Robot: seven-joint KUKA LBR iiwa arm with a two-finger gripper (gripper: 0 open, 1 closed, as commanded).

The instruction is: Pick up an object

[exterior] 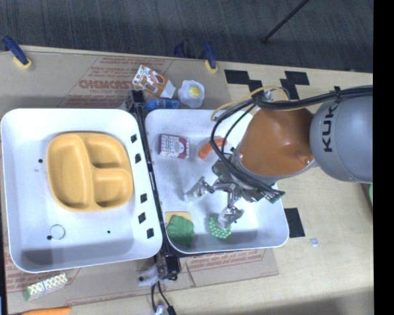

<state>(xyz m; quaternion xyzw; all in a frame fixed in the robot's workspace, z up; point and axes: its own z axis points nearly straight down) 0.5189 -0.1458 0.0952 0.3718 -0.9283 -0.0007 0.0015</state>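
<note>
Green-and-white patterned object [218,228] lies at the near edge of the right bin [276,231], directly under one fingertip of the gripper [213,203], whose fingers are spread and hold nothing. A green lump [180,229] sits left of it; a red carton [173,146] lies beyond.

Both bins [26,176] appeared smooth, slightly glossy white plastic. The yellow divided tray [88,169] looked like matt moulded plastic. The bench top [328,268] resembled printed matt cardboard. The arm's orange band [276,143] was glossy; the gripper [228,205] showed bare metal.
</note>
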